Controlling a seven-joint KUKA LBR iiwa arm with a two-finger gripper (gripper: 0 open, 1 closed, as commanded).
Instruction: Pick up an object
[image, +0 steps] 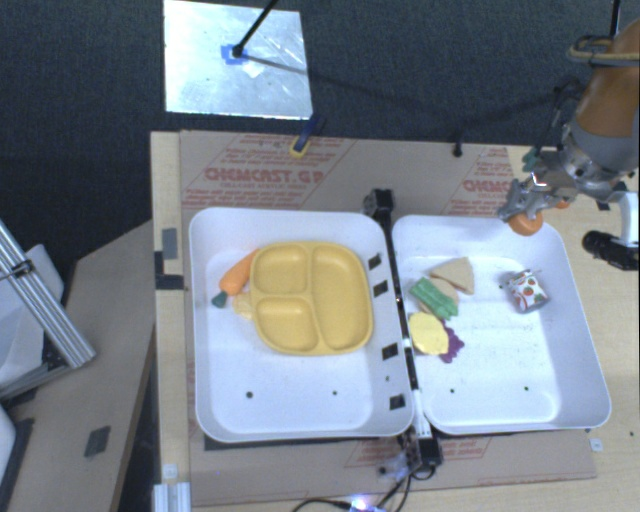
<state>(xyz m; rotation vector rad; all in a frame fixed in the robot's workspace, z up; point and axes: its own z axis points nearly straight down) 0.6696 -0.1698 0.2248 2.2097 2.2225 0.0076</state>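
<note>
An orange round object (525, 223) is seen between the fingers of the pincer (523, 208), clamped on it just above the far rim of the right bin (580, 400).

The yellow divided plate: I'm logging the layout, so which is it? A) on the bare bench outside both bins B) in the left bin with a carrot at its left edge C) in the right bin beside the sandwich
B: the yellow divided plate lies in the left bin, with the carrot against its left edge.
</note>
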